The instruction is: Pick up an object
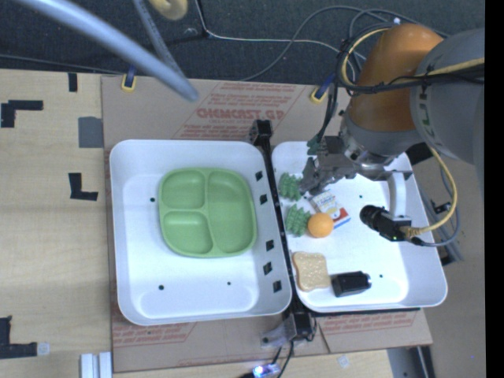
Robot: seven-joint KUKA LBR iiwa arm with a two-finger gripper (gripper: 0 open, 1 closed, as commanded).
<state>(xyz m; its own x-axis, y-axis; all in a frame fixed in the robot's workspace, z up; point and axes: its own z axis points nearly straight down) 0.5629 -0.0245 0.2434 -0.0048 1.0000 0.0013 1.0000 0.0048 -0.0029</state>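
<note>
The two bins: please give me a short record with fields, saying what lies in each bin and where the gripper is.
left bin: a green divided plate, nothing on it
right bin: two green leafy pieces, an orange ball, a small red and white packet, a slice of bread, a black block
gripper: low over the right bin, near the packet and the green pieces
held object: none visible between the fingers
</note>
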